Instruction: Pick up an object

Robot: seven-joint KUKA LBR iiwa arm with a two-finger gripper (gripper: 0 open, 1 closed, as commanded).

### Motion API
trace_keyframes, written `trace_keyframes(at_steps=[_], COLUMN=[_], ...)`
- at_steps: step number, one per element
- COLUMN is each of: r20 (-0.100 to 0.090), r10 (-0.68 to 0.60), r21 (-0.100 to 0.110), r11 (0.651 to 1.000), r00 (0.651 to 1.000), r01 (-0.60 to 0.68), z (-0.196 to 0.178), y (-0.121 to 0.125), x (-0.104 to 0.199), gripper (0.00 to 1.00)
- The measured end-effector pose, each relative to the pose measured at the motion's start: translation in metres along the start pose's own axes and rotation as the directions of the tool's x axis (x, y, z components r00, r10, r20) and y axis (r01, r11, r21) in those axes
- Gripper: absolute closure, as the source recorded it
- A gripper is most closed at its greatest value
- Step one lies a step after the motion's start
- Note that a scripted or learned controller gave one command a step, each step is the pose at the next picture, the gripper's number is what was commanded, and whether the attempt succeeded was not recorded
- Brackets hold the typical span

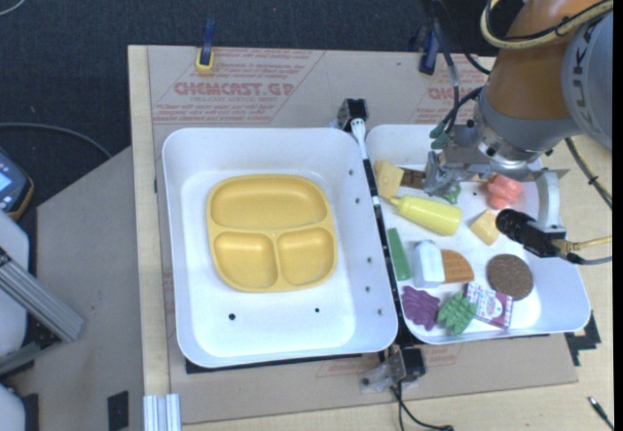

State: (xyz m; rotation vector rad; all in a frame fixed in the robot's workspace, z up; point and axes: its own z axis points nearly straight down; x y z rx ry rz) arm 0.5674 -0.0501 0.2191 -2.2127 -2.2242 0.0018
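The gripper [440, 181] hangs low over the right bin [574, 307]; whether it is open or closed cannot be told from here. Just below it lies a yellow bottle [426, 214], with a yellow block [388, 180] to its left. A pink piece [504, 192] sits to its right. The left bin [185, 225], farther left, holds a yellow divided plate [271, 230].

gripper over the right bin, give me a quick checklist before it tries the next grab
1. Gripper is above the right bin: ok.
2. A target lies close: yellow bottle just below it: ok.
3. Fingers open or shut: cannot tell.
4. Anything held already: cannot tell.
5. Target has room: not ok, other toys crowd it.
6. Yellow tray in the left bin is out of the way: ok.
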Motion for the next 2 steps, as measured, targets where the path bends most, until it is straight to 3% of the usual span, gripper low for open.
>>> trace_keyframes(at_steps=[2], r20=[0.003], r10=[0.004], r21=[-0.007], r11=[1.000], r00=[1.000], r01=[-0.004], z=[-0.015], y=[0.005], x=[0.007], gripper=[1.00])
